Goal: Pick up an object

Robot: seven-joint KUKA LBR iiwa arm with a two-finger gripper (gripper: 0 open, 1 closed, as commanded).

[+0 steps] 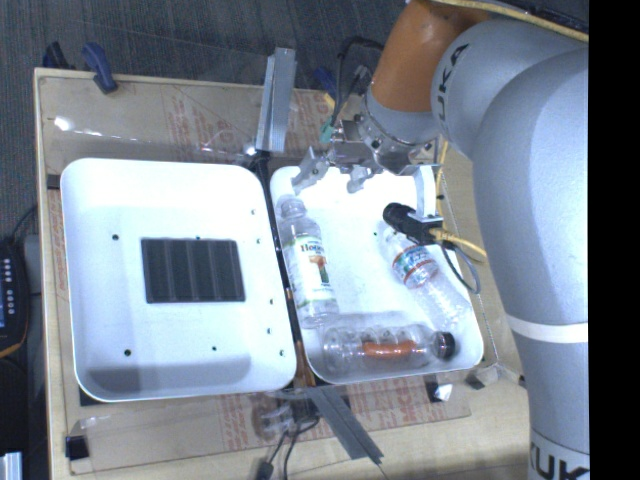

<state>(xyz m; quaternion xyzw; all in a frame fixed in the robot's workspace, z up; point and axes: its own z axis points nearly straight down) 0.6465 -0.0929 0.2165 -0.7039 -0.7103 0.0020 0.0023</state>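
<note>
Just below open jaws: bottle.

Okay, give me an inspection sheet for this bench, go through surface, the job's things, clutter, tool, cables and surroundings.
Surface: wooden bench bearing a left bin and a right bin, side by side.
Job's things: three clear plastic bottles in the right bin: upright-label bottle along its left wall, black-capped bottle on the right, long bottle lying across the near end.
Clutter: dark ribbed pad in the left bin.
Tool: tool above the right bin's far end, nothing between its fingers.
Cables: yellow cable by the right bin's right edge.
Surroundings: blue clamps at the bench's far edge.
</note>
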